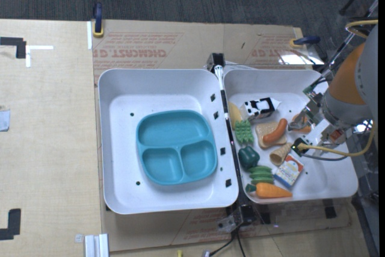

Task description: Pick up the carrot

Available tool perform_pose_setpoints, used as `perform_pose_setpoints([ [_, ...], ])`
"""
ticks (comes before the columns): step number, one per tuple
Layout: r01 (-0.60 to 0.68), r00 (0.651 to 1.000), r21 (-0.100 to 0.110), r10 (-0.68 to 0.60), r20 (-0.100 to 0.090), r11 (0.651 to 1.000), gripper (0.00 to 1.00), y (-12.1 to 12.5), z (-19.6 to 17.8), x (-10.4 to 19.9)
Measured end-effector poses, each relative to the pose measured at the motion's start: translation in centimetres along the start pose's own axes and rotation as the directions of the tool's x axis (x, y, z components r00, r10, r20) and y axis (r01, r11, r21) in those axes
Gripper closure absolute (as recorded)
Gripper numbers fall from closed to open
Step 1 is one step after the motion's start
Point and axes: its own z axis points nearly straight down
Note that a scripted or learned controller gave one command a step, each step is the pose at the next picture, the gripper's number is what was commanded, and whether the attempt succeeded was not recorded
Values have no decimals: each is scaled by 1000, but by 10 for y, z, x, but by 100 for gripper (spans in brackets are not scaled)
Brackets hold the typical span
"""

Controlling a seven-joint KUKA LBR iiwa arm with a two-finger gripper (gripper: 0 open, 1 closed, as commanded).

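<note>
You're looking at two white bins [108, 147] on a pale wood-toned counter [42, 147], with brown cardboard [180, 45] printed in red lettering under them. Your left bin carries a teal divided plate [176, 146]. In your right bin the carrot [272, 191] is orange with a green top, next to a dark green pepper [248, 157], a lighter green ridged vegetable [243, 132], a reddish-brown sausage [274, 132], a black-and-white cow-patterned piece [260, 107] and a small carton [288, 171] in white, blue and red. Your arm [352, 84] is grey with an orange band, trailing a yellow cable [331, 155]. Blue clamps [97, 16] with yellow pads sit at the cardboard's far edge.
</note>
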Motion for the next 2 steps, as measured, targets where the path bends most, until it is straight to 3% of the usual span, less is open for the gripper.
perform_pose_setpoints([
  [1,-196,981,9,196,1,981,0,51,0,26],
  [2,-9,1000,0,9,0,1000,0,-3,0,4],
])
